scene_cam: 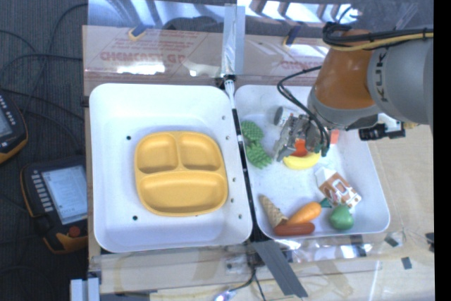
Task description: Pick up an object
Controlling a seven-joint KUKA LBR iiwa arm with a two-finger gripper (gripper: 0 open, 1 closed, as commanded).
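Observation:
My gripper (294,140) hangs low in the right bin (372,173), at its upper middle, just above a yellow banana (301,162). A small red piece (301,147) shows right at the gripper's tip; whether it is held I cannot tell. Two green leafy toys (255,144) lie just left of the gripper by the bin's left wall. Toward the front lie a cone (270,208), an orange carrot (305,212), a red sausage (294,228), a green fruit (341,218) and a small white and orange box (339,189).
The left bin (113,123) holds a yellow divided plate (182,171). The grey and orange arm (352,81) reaches in from the right over the right bin's back corner. Cables and handheld devices (56,194) lie left of the bench.

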